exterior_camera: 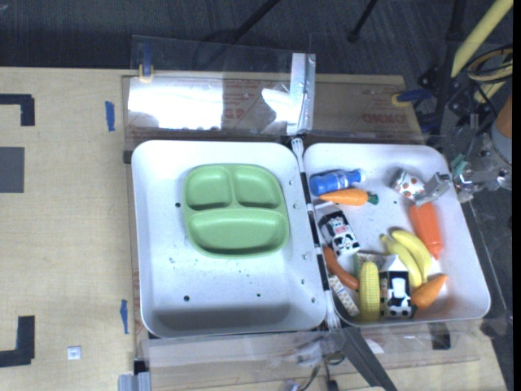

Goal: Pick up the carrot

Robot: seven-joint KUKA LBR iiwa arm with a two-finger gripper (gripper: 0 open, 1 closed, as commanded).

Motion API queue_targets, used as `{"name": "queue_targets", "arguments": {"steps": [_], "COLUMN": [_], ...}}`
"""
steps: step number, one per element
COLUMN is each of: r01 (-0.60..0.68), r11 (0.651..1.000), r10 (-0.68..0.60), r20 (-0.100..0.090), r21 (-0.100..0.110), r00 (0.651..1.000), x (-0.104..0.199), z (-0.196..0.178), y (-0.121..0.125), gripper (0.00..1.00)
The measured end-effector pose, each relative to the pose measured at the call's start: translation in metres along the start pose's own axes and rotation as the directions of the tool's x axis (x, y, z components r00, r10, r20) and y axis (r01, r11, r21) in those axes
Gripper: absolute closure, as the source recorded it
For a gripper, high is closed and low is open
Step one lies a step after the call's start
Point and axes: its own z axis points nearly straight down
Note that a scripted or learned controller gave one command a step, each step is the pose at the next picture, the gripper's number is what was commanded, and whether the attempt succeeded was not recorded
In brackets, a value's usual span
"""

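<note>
A small orange carrot [344,197] with a green top lies on its side in the right bin [476,255], just below a blue bottle [334,179] near the bin's left wall. A larger, plain orange carrot-shaped piece [426,227] lies upright further right. My gripper [447,182] hangs over the bin's upper right corner, just above that larger orange piece and well right of the small carrot. I see nothing held in it.
The right bin also holds a white and red toy [404,185], bananas [409,254], corn [369,289], two cow-patterned boxes [339,231], a sausage [339,271] and an orange piece [429,290]. A green divided plate [236,208] sits in the left bin [163,283].
</note>
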Motion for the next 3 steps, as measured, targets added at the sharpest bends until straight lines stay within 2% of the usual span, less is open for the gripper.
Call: {"name": "queue_targets", "arguments": {"steps": [1, 2, 3], "r01": [0.226, 0.364, 0.464], "r11": [0.974, 0.931, 0.886], "r10": [-0.226, -0.364, -0.464], "r20": [-0.004, 0.0, 0.001], "r21": [0.003, -0.002, -0.003], "r00": [0.974, 0.931, 0.886], "x": [0.017, 0.109, 0.117], "z": [0.014, 0.012, 0.072], "y": [-0.012, 0.035, 0.051], "gripper": [0.0, 0.0, 0.0]}}
